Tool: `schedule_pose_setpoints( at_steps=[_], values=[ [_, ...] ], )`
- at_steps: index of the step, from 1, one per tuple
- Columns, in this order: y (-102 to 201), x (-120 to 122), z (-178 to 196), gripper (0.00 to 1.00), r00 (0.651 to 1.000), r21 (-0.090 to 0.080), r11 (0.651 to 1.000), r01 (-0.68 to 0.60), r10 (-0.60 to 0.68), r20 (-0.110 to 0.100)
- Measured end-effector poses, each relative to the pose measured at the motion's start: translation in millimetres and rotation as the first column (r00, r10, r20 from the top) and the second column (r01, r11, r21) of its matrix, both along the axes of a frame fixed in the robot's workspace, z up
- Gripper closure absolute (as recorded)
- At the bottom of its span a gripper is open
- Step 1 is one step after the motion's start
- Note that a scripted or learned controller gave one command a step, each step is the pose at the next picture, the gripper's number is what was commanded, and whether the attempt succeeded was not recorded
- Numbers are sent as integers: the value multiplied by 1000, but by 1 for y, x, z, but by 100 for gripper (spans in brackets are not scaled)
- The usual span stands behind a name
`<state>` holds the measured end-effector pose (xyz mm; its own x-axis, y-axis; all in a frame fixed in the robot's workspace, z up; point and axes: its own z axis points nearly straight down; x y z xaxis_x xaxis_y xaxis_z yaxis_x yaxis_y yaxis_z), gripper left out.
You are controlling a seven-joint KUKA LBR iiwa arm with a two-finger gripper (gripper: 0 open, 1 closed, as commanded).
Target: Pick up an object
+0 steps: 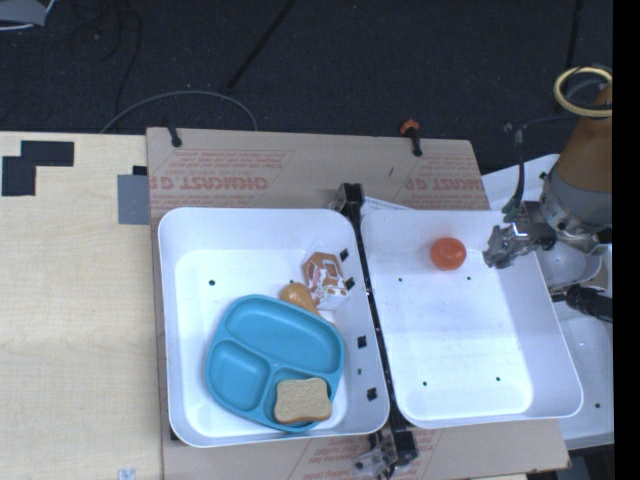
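A small red-orange ball [448, 253] lies in the right bin [470, 368], near its far side. My gripper [503, 245] hangs at the right bin's right rim, a short way to the right of the ball and apart from it. In the left bin [190, 268] sits a blue divided plate [272, 358] with a slice of bread [302, 400] in its near compartment. Behind the plate lie a small orange-yellow item [297, 296] and a brown-and-white wrapped item [325, 274].
A black divider [365, 308] runs between the two bins. The bins rest on a cardboard sheet [300, 173] on the wooden bench. The arm's grey body and cables [580, 218] stand beyond the right bin's right rim.
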<state>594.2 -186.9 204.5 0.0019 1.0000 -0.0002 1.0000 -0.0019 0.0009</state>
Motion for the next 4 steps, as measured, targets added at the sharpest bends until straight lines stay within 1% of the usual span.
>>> schedule_pose_setpoints(
  at_steps=[1,2,3,4],
  values=[
    [-2,6,44,100,1000,-1,1000,-3,3,1],
    [59,0,40,100,1000,3,1000,-7,7,-4],
    [108,-21,44,100,1000,2,1000,-5,5,-6],
    [158,-25,45,100,1000,3,1000,-6,6,-6]
  ],
)
